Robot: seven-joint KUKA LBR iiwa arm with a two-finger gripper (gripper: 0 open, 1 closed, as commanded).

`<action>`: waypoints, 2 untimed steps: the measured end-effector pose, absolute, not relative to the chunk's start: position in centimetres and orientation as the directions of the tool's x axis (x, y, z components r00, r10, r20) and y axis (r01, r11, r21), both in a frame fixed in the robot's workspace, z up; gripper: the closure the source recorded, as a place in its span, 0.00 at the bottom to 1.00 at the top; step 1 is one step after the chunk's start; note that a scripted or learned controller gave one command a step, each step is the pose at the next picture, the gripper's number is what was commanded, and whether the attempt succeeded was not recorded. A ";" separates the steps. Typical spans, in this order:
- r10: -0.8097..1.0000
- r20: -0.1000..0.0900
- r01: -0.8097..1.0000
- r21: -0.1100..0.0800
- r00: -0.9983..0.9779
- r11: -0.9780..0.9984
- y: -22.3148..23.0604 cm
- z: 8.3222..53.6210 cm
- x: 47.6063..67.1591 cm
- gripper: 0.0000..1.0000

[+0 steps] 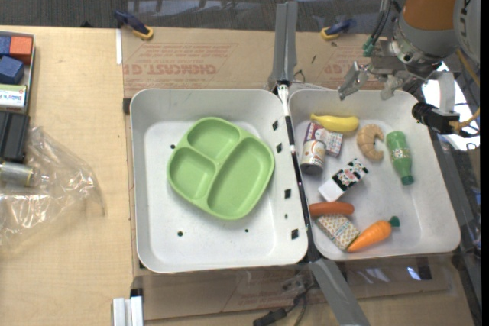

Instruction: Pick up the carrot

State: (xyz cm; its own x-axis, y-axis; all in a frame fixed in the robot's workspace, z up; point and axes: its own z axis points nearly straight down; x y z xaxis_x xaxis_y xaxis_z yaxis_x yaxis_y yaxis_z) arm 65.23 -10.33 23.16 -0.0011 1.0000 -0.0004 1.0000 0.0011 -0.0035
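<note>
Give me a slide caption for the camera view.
Pincer open above right bin's far edge; carrot lies near its front corner.

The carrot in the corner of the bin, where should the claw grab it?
Best guess: around the thick orange middle of the carrot, coming straight down from above. It lies flat and slanted, green top up-right, so the claw should turn to pinch across its width. A patterned packet touches its narrow end, so keep away from that end.
</note>
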 end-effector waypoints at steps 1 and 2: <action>0.999 -0.001 0.999 -0.003 0.048 -0.048 -11.7 10.2 65.8 0.00; 0.979 0.009 0.979 -0.017 -0.202 0.202 -13.5 9.4 65.5 0.00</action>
State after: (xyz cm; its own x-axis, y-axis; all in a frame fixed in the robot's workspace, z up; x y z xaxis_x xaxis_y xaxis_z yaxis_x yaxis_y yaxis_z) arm 65.54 -13.48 9.41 -0.2020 0.9793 0.0089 0.9792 0.2022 -0.0173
